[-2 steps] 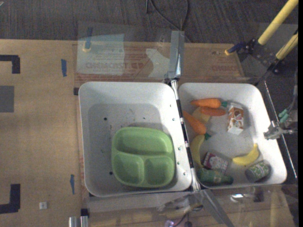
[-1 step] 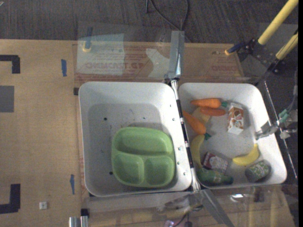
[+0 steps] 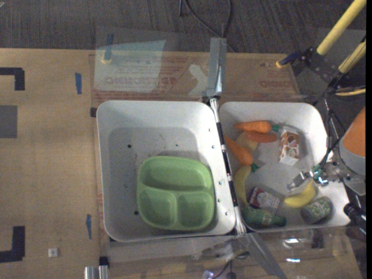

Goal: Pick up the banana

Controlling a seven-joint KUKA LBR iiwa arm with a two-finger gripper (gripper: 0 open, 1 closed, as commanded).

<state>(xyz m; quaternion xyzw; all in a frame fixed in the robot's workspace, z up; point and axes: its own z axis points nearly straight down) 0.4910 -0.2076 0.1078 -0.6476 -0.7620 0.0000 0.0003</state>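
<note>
Two bananas in right bin (image 3: pixel 317 118): one (image 3: pixel 300 199) just under fingers, other (image 3: pixel 241 182) well off, against bin's divider wall. Risk: can (image 3: pixel 317 210) crowds near banana on far side of fingers; closing could nudge can or pinch banana's curved end, let it roll out. Box (image 3: pixel 265 199) near too. Gripper (image 3: pixel 303 179) sits touching or just above near banana; fingers look parted, nothing between them, though blur makes gap hard to judge.
</note>
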